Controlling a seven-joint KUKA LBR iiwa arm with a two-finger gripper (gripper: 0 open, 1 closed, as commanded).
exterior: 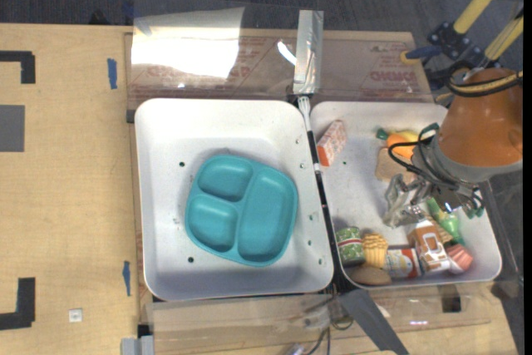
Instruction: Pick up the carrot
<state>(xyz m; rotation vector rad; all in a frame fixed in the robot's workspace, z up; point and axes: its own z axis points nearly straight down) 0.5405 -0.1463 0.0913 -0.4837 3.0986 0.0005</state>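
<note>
A: Now, where is the claw?

B: The claw (405, 199) hangs low inside the right bin (490, 266), near its middle. Its metal fingers (397, 197) point down and toward seven o'clock. The grey arm (478, 133), with its orange band, comes in from three o'clock and covers the bin's upper right part.

A: Is the claw open, and does it hold anything?

B: The fingers stand a little apart. I see nothing between them, though the tips are small and blurred against the white floor.

A: And the carrot?

B: The carrot (401, 147) lies at about twelve o'clock from the claw, near the top of the same bin. It is orange with a green tip, beside a yellow item, and partly hidden by the arm's cables. It sits near the claw but not between the fingers.

A: What else is in that bin?

B: A pinkish packet (331, 140) lies at ten o'clock, by the wall shared with the other bin. Along the bottom, from seven to five o'clock, sit a corn cob (374, 246), a can (402, 262), and a small carton (431, 244).

A: And the left bin?

B: The left bin (158, 179) holds a teal divided plate (241, 209), lying flat near its middle. Both bins rest on a brown counter (58, 179).
</note>
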